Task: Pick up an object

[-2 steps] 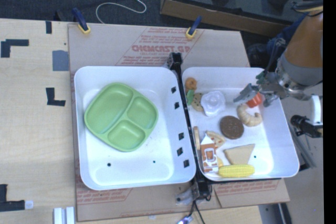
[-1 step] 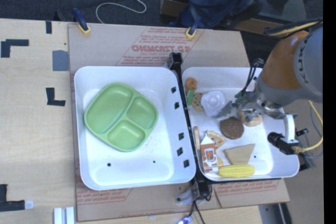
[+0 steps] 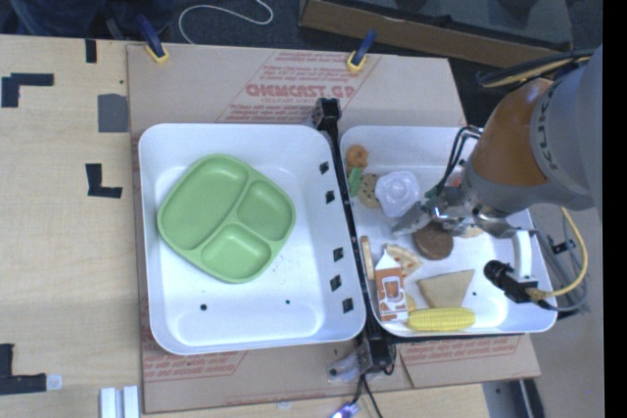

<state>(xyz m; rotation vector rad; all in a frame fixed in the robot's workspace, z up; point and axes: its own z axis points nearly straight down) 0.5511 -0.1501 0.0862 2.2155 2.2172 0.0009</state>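
**Arm lowered into the right bin among toy foods**

The gripper [image 3: 438, 215] sits low in the right bin [image 3: 509, 318], directly above a brown round piece [image 3: 433, 243] that lies just beneath it; whether anything is grasped, or how wide it stands, cannot be told. A clear plastic cup [image 3: 397, 191] lies just to its left. Farther left, by the bin wall, rests a small doughnut [image 3: 357, 155]. Below the gripper lie a tan wedge [image 3: 446, 289], a corn cob [image 3: 441, 318] and an orange carton [image 3: 390, 292]. Well to the left, the other bin [image 3: 167, 328] holds a green divided plate [image 3: 226, 217].
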